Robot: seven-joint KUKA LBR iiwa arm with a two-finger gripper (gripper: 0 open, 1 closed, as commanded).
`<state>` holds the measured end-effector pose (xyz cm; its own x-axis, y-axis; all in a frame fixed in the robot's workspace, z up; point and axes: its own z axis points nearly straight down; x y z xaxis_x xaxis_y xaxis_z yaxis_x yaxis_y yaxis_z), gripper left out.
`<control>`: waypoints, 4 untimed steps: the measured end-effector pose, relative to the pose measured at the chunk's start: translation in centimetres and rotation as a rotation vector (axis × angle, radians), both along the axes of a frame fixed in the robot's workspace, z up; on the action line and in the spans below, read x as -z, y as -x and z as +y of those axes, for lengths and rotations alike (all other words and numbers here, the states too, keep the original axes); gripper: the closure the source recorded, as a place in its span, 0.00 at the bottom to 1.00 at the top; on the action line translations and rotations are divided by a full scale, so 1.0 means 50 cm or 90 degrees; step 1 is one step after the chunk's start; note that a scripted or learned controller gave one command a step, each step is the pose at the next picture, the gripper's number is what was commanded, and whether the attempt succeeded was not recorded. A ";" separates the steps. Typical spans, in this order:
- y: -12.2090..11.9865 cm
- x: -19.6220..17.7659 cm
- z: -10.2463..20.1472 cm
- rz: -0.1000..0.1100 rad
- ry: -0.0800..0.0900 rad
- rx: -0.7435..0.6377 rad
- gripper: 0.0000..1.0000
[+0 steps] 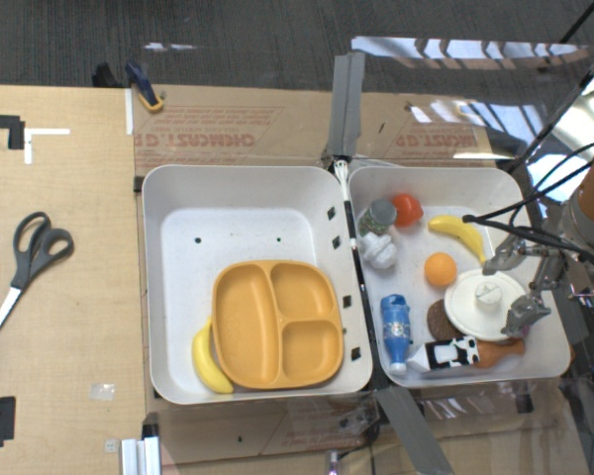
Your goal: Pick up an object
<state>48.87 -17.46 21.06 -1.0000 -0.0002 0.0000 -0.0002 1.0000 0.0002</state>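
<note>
The bench (59, 364) carries two white bins side by side. The left bin (178, 216) holds a yellow divided plate (277, 323) near its front edge, with a banana (208, 362) tucked against the plate's left rim. The right bin (416, 178) is crowded: a white disc-shaped lid (485, 303) near its right wall, a second banana (459, 236) toward the back, a blue bottle (395, 329) at the left front, a black-and-white toy (451, 353) along the front edge, an orange ball (440, 268) in the middle, a small red ball (407, 209) near the back left.

The hand (520, 283) sits low over the right side of that bin, its fingers spread either side of the white lid (one behind it, one in front), with nothing pinched between them. So by my reading the pick is not done: the approach looks made, but closing and lifting remain. Scissors (30, 255) lie on the bench's left side
</note>
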 end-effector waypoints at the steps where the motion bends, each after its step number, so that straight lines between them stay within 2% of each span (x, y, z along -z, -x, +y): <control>1: -0.159 0.223 0.021 -0.009 -0.001 -0.044 0.00; 2: -0.287 0.233 0.119 -0.004 0.001 0.073 0.00; 3: -0.290 0.213 0.121 -0.007 0.001 0.071 1.00; 4: -0.315 -0.079 0.133 -0.002 0.001 0.095 1.00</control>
<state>64.60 -10.79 25.02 -0.9888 0.1490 -0.0038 0.1490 0.9888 -0.0003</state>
